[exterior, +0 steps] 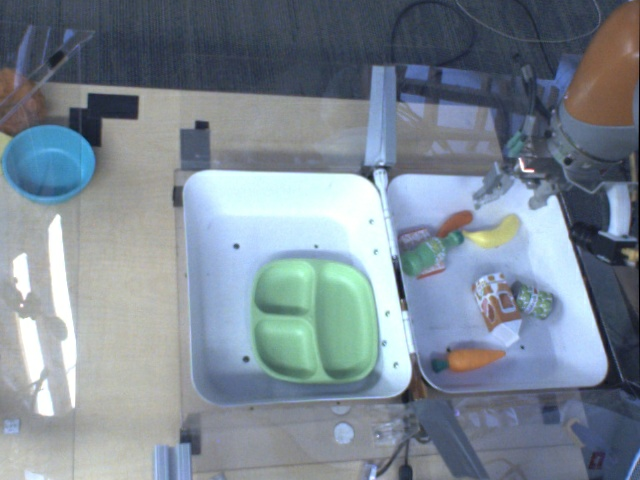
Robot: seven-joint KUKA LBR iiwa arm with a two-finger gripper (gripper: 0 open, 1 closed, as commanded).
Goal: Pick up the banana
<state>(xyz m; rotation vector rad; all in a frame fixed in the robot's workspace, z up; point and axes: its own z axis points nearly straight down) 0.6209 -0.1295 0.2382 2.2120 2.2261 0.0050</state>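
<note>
**Mia:** Where is the grey two-finger gripper (514, 182)?

**Ben:** Up at the far side of the right white bin (590, 353). Its two fingers are spread apart, with nothing between them.

**Mia:** So is the job done?

**Ben:** Not yet, I think. The small yellow curved banana (496, 232) lies flat on the bin floor, just near of the gripper. Grabbing and lifting are left.

**Mia:** What's around it?

**Ben:** Going left to right: a green and red packet (427, 254), a small orange-red piece (455, 222) close by, then the banana. It looks smooth and whole.
</note>
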